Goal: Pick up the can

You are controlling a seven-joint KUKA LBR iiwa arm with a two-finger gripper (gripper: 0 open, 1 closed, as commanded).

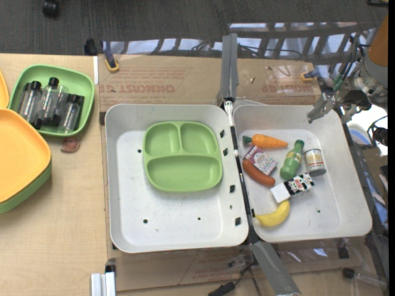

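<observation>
The can (315, 161) is small and silver with a white and red label. It stands in the right bin (345, 221), toward the right side, next to a green bottle (292, 161). My gripper (323, 105) hangs over the bin's back right corner, well behind the can and apart from it. Nothing is seen held in it. The grey arm comes in from the upper right.
The right bin also holds a carrot (270, 142), a small packet (262, 163), a red sausage (258, 173), a black-and-white box (294, 187) and a banana (274, 215). A green divided plate (183, 156) lies in the left bin. A green tray of bottles (52, 100) and orange plates (21, 159) sit at the left.
</observation>
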